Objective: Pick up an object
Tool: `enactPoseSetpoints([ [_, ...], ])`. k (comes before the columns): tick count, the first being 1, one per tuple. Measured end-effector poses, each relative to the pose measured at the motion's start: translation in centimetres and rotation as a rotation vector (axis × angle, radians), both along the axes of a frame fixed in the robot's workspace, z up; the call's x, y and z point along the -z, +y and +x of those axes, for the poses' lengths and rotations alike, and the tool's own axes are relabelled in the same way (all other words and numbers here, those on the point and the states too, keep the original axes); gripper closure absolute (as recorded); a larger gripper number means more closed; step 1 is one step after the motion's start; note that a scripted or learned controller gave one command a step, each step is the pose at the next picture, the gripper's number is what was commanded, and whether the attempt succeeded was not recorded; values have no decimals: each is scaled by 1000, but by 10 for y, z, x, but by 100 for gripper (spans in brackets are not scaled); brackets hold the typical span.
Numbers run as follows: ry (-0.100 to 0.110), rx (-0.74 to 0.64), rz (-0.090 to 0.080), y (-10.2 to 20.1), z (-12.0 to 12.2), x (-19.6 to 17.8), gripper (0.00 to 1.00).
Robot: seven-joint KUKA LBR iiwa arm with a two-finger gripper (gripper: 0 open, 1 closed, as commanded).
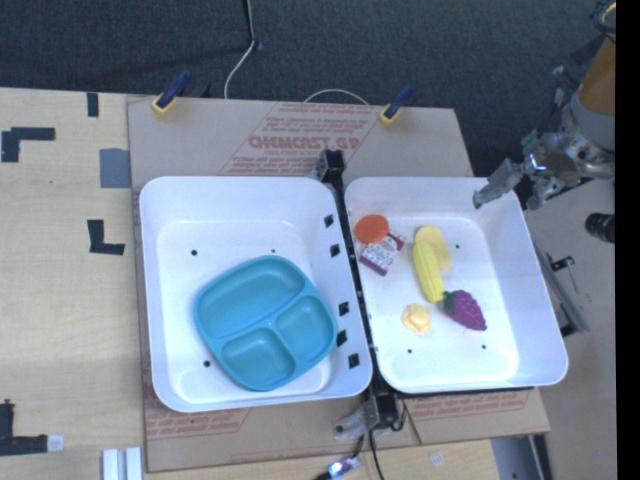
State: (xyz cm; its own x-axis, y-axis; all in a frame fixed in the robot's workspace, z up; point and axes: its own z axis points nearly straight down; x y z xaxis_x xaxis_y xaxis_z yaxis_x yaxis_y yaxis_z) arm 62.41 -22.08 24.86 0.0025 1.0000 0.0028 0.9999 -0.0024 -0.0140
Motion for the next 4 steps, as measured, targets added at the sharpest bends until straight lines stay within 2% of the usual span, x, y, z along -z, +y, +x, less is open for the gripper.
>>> enactPoseSetpoints([
  [1,-13,-4,-3,1,3,-8,0],
  [4,-9,-4,-3,14,2,133,0],
])
